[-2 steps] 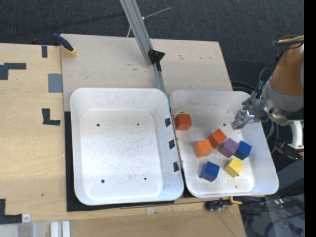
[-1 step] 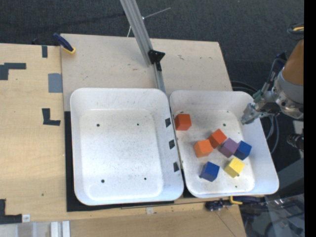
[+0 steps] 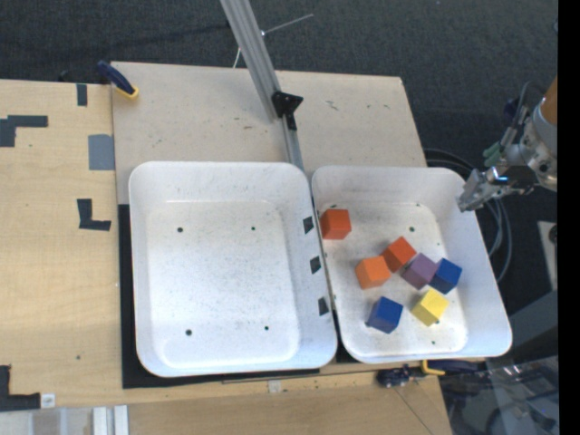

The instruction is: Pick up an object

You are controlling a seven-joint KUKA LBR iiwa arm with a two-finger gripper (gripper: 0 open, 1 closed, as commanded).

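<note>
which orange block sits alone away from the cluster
The orange block nearest the divider between the bins; the other two orange blocks touch the cluster.

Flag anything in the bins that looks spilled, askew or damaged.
Nothing stands out. All seven cubes sit inside the right bin: one orange cube apart near the divider, the rest clustered, tilted at assorted angles but unspilled. The left bin shows only dark specks. The gripper hovers over the right bin's far right rim.
</note>
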